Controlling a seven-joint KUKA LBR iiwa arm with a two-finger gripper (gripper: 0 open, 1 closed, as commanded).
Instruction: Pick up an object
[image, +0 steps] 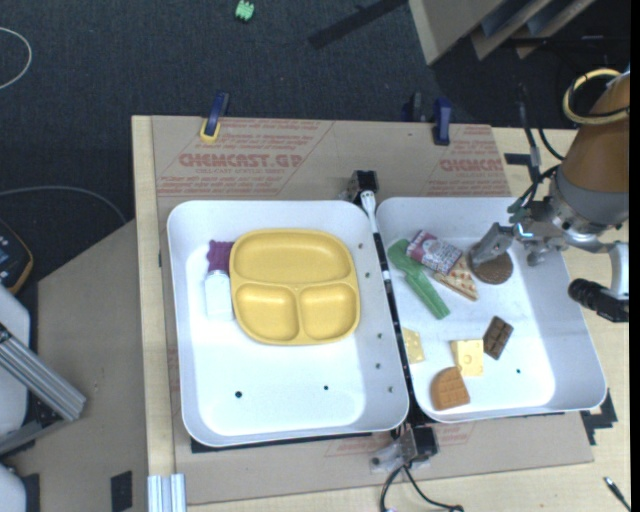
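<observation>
stage: approach, nothing lifted | gripper (497, 250): low in the right bin (560, 390), at the round brown cookie (492, 268), grasp state cannot tell | cookie: lying on the bin floor, just right of the waffle wedge (460, 283) | left: secure, lift

blue clamp (441, 119) | yellow clamp (212, 122) | green scrap (244, 11) on floor

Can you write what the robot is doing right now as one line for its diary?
gripper: over right bin, at brown round piece | yellow tray: in left bin
</observation>
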